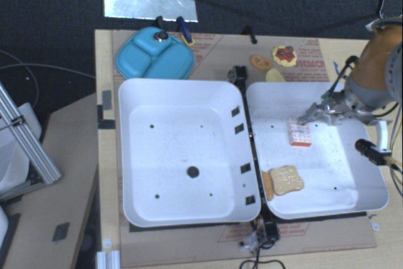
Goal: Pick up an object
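Two white bins [182, 94], one toast slice [287, 179], one packet [300, 133], perhaps three toys [284, 55] behind

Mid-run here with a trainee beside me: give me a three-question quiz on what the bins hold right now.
1. True or false: the toast-like tan slice lies in the left white bin.
2. Which is nearer the gripper? A) small red-and-white packet B) tan slice
3. Fill in: the blue sectioned plate sits ___ the bins.

Key: 1 false, it lies in the right white bin; 2 A; 3 outside.
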`<state>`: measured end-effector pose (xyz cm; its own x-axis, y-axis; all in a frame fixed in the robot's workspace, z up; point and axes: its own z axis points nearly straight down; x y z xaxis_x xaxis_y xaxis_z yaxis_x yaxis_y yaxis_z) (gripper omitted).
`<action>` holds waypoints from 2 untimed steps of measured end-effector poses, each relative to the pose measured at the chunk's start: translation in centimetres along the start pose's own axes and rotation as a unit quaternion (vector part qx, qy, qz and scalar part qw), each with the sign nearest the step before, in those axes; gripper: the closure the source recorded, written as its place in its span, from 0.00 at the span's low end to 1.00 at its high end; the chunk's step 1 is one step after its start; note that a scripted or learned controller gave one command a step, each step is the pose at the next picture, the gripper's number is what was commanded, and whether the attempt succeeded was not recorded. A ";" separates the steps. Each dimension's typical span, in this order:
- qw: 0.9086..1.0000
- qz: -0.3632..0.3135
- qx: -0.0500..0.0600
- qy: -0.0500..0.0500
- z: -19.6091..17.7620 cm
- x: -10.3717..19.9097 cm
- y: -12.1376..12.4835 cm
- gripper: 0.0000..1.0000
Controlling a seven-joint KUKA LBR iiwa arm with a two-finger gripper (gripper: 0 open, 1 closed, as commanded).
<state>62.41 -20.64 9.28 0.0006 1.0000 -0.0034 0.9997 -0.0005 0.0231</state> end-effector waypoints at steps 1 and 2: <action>1.000 -0.002 0.002 -0.001 0.0 5.4 -3.8 0.00; 1.000 -0.002 0.001 -0.001 0.0 11.2 -9.1 0.00</action>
<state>53.35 -9.40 9.03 -0.0034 1.0000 -0.0051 0.9998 0.0035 0.0201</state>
